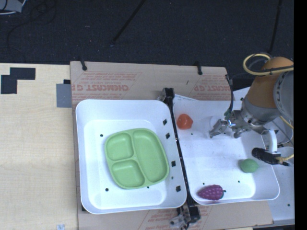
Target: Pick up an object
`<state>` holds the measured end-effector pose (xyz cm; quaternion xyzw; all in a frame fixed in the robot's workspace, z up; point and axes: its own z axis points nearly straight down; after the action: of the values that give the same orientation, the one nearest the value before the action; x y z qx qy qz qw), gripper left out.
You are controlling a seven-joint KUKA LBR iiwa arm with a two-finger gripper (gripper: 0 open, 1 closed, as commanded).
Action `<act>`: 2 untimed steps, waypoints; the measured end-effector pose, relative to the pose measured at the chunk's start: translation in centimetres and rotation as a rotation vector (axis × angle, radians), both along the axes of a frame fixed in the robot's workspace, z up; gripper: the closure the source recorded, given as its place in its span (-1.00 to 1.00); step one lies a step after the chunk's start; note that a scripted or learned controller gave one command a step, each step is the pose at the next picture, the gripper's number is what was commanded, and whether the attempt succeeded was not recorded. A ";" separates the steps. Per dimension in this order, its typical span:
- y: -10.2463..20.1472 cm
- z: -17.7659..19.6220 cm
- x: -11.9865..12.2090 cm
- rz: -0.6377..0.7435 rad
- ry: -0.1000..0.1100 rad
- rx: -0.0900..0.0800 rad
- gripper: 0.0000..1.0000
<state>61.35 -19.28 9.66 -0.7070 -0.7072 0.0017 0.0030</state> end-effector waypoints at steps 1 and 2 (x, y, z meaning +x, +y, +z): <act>0.1 -0.9 0.0 0.001 -0.003 -0.001 -1.00; 0.1 0.1 0.0 0.001 -0.002 -0.001 1.00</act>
<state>61.37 -19.17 9.78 -0.7066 -0.7076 0.0011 0.0019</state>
